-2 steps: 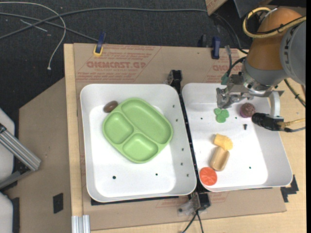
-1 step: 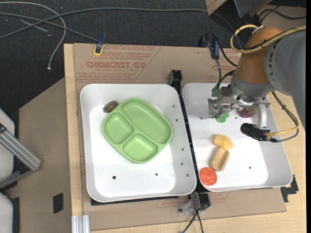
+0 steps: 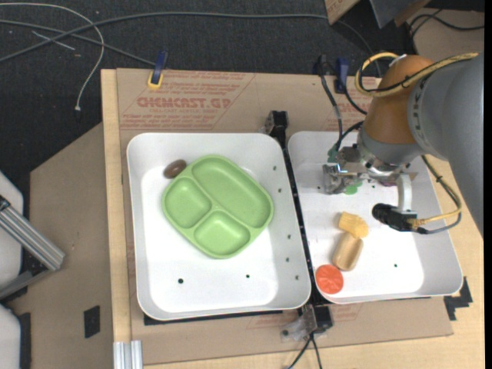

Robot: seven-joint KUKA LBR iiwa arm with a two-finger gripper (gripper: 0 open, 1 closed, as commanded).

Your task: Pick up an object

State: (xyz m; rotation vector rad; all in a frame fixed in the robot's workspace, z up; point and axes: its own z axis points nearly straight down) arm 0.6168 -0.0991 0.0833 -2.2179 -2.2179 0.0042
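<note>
The gripper, jaw state unclear, hangs over the right bin; the yellow block lies just nearer.

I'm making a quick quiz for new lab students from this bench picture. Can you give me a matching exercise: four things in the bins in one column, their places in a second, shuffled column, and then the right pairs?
Things:
1. green divided plate
2. small brown object
3. orange-red disc
4. claw

Places:
A. near front edge of the right bin
B. middle of the left bin
C. over the far part of the right bin
D. by the plate's far left edge, in the left bin

Pairs: 1-B, 2-D, 3-A, 4-C
</note>
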